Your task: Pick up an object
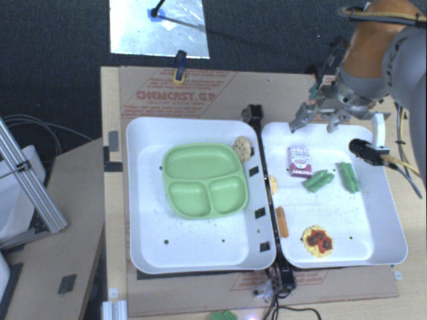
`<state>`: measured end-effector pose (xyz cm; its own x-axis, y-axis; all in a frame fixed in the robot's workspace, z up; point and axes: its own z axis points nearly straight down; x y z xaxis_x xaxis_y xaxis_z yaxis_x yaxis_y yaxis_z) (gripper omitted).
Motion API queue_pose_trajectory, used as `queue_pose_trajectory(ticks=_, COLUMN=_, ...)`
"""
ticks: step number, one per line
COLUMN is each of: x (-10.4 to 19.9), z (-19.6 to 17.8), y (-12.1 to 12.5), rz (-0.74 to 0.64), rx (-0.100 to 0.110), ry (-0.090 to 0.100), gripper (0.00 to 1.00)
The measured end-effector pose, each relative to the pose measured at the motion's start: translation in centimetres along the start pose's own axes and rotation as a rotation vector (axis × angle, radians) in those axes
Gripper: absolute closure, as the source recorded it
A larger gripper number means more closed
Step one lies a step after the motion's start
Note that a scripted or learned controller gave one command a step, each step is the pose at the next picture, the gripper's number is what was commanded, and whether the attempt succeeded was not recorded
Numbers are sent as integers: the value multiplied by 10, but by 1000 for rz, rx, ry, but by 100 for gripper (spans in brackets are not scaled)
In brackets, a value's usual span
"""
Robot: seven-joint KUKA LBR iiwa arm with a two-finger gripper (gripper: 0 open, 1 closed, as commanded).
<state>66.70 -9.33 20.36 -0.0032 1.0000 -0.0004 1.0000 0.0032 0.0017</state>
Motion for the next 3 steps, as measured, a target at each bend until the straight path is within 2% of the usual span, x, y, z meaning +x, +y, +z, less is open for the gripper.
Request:
queue_pose_trajectory(ticks=1, x=-19, z=-11, y=-79, rz=6, rx=3, ry=-1, gripper=0)
queue_pose_trajectory(ticks=2, x=-64, z=41, y=-68, rz=5, rx=3, ry=-2, gripper=0)
queue_pose_trajectory(ticks=3, x=-66, z=63, y=-66, rz=2, rx=2, ry=0, gripper=0)
